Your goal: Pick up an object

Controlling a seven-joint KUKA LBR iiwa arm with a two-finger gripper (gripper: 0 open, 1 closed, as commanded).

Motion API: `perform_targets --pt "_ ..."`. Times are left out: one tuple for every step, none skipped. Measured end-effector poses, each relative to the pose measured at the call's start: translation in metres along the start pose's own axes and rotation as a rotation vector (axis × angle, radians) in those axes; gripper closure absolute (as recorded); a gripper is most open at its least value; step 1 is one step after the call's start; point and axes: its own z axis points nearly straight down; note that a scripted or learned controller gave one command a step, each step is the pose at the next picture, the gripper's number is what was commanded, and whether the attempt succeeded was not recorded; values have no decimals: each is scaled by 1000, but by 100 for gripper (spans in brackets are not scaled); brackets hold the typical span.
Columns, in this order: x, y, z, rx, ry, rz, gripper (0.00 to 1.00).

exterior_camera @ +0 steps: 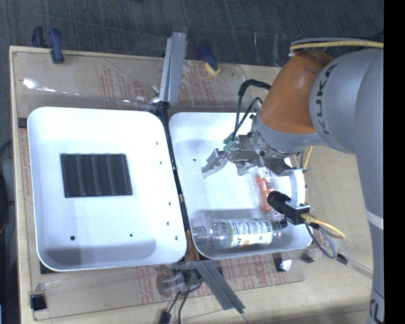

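Nearest to the camera, a clear plastic bottle with a printed label (pixel 239 233) lies on its side along the near wall of the right white bin (pixel 189 132). It is the largest thing to choose for the pick. A little farther in, toward the right wall of the same bin, there is a small orange object (pixel 262 183), partly covered by the robot's wrist, so I cannot say what it is.

The gripper (pixel 214 160) is over the bare floor in the middle of this bin, apart from both things. How far it is open I cannot tell from this picture, and I see nothing held in it.

In my judgement the step now is the approach. To do it well, the gripper should come toward the near wall and stand over the middle of the bottle, closing across the round body and not along its length. The wall is just beside the bottle, so room must be left on that side. The round body may roll, so a slow descent is safer.

In the left white bin (pixel 47 140) lies a dark ribbed rectangular panel (pixel 96 175), well apart from the gripper. Farthest, the grey arm (pixel 337 100) reaches in from the right.
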Motion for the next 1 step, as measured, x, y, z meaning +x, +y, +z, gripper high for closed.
perform_targets --pt "-52 29 -10 -3 0 1 0"
